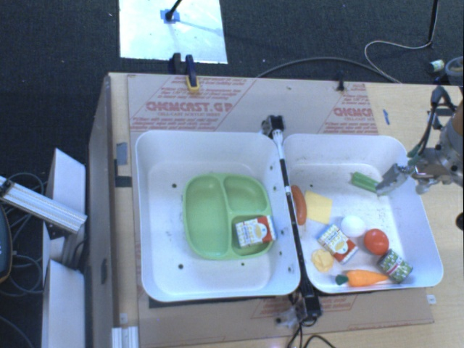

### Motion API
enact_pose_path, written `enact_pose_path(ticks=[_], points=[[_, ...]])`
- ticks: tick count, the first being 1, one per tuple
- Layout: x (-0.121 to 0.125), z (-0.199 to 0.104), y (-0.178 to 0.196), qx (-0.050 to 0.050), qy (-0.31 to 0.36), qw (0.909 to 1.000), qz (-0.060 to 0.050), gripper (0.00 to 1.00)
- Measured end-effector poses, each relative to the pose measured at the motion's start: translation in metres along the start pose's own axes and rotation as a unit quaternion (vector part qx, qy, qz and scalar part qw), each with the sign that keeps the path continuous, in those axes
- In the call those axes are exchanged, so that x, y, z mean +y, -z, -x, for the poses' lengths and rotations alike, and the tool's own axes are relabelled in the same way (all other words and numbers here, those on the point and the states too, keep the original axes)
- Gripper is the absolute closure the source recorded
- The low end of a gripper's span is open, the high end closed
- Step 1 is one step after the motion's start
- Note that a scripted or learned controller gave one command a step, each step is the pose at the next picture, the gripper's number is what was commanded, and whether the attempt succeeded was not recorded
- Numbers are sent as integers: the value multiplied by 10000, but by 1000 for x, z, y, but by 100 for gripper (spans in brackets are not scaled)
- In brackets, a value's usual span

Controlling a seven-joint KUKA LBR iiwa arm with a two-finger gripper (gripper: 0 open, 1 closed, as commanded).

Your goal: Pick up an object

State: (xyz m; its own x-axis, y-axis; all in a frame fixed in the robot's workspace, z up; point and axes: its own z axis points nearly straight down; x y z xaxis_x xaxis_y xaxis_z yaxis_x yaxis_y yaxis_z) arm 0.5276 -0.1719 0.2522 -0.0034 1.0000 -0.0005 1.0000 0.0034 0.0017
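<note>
Green block-like piece lies in the right bin, upper area, tilted, its right end touching or just beside the gripper. Judged a light, rigid plastic toy, smooth, likely to slip or skate on the bin floor if nudged; best taken across its short width near the middle. Whether the fingers are parted or clenched cannot be told; nothing is seen between them. Other candidates in the same bin: orange sausage along the divider, yellow cheese slice, white egg, red tomato, small carton, carrot, green-labelled can; these are crowded, several touching, so a clean grasp there looks harder. Left bin holds a green divided plate with a juice carton in its lower right compartment. Bins sit on a cardboard-covered tabletop; dark carpet beyond.
</note>
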Motion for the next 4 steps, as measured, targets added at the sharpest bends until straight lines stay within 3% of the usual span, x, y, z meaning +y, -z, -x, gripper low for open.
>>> enact_pose_path(ticks=[1, 2, 3, 4], points=[[-10, 34, -147, 3, -13, 10000, -13, 0], [-42, 34, -168, 1, -13, 10000, -4, 0], [-40, 35, -157, -5, -9, 10000, 17, 100], [-40, -62, -50, 5, 4, 10000, 12, 100]])
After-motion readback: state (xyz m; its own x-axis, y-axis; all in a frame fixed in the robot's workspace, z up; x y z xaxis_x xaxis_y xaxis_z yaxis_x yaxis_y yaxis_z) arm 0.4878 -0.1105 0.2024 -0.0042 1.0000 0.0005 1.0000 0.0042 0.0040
